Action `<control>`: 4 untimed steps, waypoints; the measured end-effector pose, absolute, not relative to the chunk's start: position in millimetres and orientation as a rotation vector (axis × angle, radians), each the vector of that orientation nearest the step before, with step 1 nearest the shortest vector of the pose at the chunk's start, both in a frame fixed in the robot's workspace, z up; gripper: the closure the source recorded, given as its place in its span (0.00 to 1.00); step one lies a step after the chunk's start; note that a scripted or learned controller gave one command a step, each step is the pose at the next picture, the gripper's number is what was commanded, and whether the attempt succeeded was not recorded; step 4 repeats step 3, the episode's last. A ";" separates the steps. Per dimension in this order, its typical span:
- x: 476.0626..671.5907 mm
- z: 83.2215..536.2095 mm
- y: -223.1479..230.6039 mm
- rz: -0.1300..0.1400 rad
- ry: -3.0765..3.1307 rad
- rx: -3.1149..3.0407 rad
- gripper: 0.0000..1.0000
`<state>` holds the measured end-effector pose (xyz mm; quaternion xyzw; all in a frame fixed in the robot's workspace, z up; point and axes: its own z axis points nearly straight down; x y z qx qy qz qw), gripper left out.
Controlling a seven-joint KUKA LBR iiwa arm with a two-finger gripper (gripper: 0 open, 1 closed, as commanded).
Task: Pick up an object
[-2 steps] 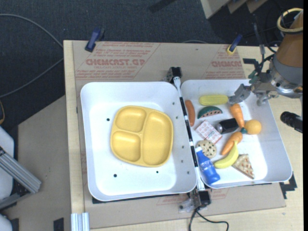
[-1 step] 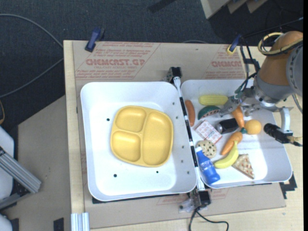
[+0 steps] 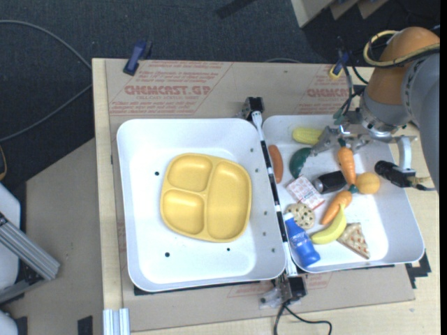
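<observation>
"CHEMCAST GP" print [image 3: 167, 88] on bench board [image 3: 105, 187]

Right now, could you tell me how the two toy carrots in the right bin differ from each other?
The upper carrot lies nearly straight up and down in the view, beside the tool; the lower carrot lies slanted, lower in the right bin. The upper carrot sits just above the yellow lemon; the lower carrot rests against the banana. Both are orange and tapered.
</observation>
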<state>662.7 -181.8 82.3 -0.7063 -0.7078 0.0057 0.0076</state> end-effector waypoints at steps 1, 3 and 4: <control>663.4 92.8 -181.6 0.017 -2.216 -2.209 1.00; 667.7 186.6 -56.9 -0.006 -2.226 -2.221 1.00; 667.7 186.6 -56.9 -0.006 -2.226 -2.221 1.00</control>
